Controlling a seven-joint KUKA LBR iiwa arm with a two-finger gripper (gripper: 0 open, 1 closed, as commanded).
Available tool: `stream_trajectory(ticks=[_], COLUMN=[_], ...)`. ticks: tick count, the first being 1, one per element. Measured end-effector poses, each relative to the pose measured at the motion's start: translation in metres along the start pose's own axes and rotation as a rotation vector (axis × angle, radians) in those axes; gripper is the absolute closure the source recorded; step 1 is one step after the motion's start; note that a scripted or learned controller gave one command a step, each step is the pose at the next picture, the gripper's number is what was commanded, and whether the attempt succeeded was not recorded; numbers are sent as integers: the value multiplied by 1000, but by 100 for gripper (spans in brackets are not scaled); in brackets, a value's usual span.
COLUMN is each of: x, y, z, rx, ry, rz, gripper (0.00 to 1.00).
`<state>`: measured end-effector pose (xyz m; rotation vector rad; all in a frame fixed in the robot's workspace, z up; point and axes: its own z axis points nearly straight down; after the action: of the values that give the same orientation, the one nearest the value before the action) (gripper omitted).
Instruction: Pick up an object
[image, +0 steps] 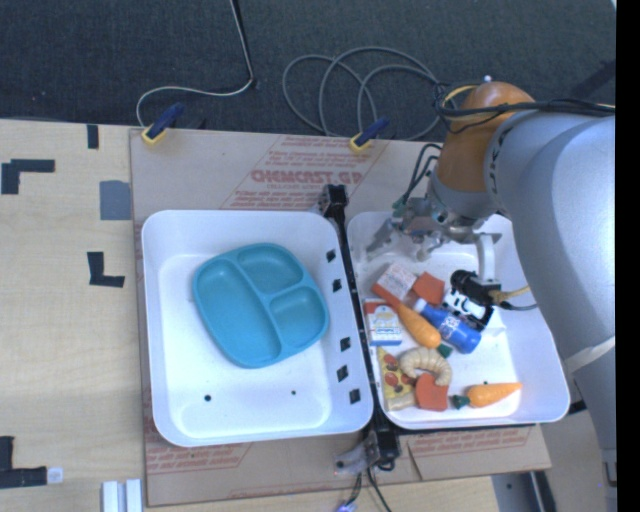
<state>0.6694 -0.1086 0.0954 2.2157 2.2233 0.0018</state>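
Note:
My gripper (408, 236) hangs over the far part of the right bin (535, 345), open, with nothing between its fingers. Just below it lie a pale packet (397, 275) and a red block (428, 288). Further toward the front are an orange carrot-shaped toy (415, 322), a blue bottle (452, 332), a small white and red carton (384, 323), a tan bread-like toy (425, 362), a pizza slice (395, 382), a red piece (432, 396) and a second carrot (490, 393).
The left bin (170, 380) holds a blue divided plate (262, 302). A black divider strip (345, 300) runs between the bins. The grey arm (560, 200) covers the right bin's far right corner. Cables (340, 90) lie on the dark floor behind the bench.

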Motion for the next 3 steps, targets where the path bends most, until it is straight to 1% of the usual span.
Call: stream_trajectory(ticks=[1,2,3], x=[1,1,14], y=[0,0,-1], z=[-10,-10,-26], rx=[0,0,2], ry=[1,0,2], rz=[-1,-1,2], gripper=[100,0,0])
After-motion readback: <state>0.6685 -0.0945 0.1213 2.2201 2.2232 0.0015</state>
